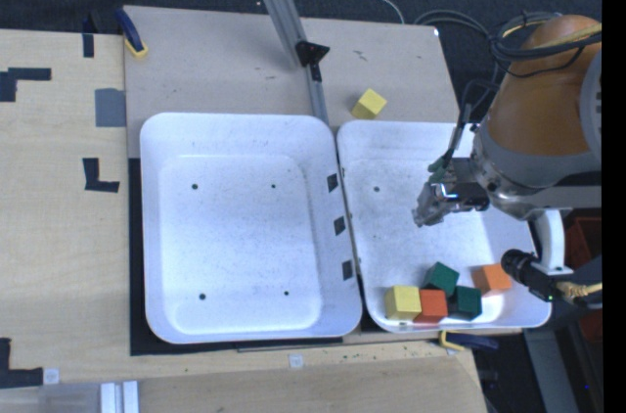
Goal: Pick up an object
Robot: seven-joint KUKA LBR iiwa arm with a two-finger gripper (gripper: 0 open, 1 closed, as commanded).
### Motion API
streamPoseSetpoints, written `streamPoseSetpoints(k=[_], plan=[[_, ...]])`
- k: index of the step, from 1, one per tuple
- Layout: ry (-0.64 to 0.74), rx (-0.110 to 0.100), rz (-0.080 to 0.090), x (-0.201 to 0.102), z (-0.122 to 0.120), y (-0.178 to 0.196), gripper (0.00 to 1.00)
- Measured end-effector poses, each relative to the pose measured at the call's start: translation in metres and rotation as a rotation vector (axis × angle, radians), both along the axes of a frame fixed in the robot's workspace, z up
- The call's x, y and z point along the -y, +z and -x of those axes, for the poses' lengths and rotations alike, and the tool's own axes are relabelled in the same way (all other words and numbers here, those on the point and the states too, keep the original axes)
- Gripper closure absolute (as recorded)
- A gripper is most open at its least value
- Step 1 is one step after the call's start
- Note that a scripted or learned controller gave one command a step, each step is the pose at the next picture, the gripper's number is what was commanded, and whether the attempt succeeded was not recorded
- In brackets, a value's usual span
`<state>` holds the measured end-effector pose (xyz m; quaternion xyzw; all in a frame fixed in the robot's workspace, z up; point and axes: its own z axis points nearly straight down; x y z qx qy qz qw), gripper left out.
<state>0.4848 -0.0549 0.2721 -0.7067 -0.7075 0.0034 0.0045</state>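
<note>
The hand [427, 211] hangs over the middle of the right bin [391, 157], and I cannot tell its state from here. The blocks sit apart from it at the bin's near edge: a yellow block [401, 301], two orange blocks [432, 304] and two green blocks [442, 278]. Another yellow cube [370, 103] lies on the desk [225, 59] beyond the bins

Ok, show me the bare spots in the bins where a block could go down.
The left bin has bare floor from rim to rim. In the right bin, the far half, between the far rim and the gripper, is bare. The near edge is crowded: yellow block, two orange blocks and two green blocks.
</note>
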Motion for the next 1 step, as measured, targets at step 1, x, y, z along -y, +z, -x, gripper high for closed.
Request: streamPoseSetpoints(k=[1], plan=[[0.001, 0.018, 0.002, -0.0008, 0.0018, 0.1062, 1.00]])
